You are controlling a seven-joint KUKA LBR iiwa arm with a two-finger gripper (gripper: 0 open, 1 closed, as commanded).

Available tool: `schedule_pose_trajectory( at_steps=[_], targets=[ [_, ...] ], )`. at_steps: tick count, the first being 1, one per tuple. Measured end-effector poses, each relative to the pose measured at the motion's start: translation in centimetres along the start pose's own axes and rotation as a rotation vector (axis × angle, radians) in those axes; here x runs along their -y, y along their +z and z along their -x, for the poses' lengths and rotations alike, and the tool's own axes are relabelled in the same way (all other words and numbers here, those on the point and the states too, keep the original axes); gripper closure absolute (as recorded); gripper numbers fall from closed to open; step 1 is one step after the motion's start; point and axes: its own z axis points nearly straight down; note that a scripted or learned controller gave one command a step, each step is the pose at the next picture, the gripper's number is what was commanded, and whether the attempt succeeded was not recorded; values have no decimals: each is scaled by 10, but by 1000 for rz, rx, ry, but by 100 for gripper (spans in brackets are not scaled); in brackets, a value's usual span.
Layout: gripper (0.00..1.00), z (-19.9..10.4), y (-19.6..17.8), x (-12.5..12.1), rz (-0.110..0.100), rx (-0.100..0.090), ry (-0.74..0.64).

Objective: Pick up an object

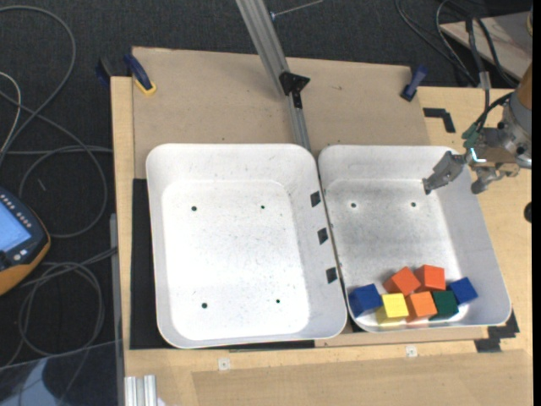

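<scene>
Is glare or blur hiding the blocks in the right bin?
Camera view: even, soft light; the white right bin shows no harsh glare; the blocks look sharp, colours distinct; the gripper at the bin's far right edge looks slightly soft.

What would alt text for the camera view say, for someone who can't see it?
A gripper, open, hovers over the far right corner of the right bin, apart from a cluster of coloured blocks at that bin's near edge. The left bin sits beside it.

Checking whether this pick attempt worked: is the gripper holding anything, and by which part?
Nothing is held. The gripper is open above the right bin's far corner, apart from the blocks at its near edge.
</scene>
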Motion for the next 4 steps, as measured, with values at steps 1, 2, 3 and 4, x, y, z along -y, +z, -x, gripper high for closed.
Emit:
schedule_pose_trajectory(
  at_steps=[1, 2, 3, 4],
  targets=[
    [0, 0, -3, -1, 5, 1, -1],
    [0, -9, 47, -5, 0, 0, 0],
    [0, -8, 104, 5, -2, 0, 1],
    [0, -12, 167, 8, -2, -1, 0]
  ],
)
